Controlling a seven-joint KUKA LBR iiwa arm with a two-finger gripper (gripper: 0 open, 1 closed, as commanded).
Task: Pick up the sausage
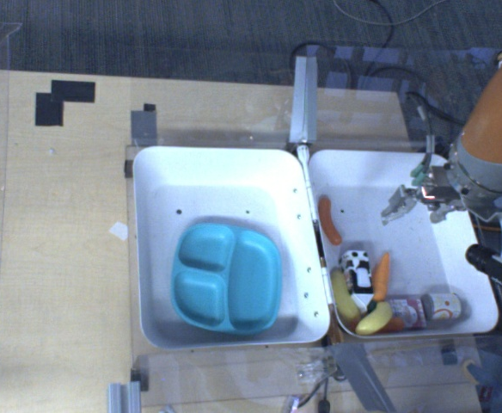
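The sausage (328,220), a slim red-orange link, lies in the right bin (367,170) close to its left wall, running near to far. My gripper (421,209) hangs over the right side of the same bin, well to the right of the sausage and apart from it. Its fingers (398,205) are spread open with nothing between them. The grey arm with its orange band comes in from the right edge.
Nearer in the right bin lie a carrot (381,275), a black-and-white cow toy (357,269), two bananas (346,295), and a small bottle (419,311). A blue divided plate (228,276) sits in the left bin (217,175).
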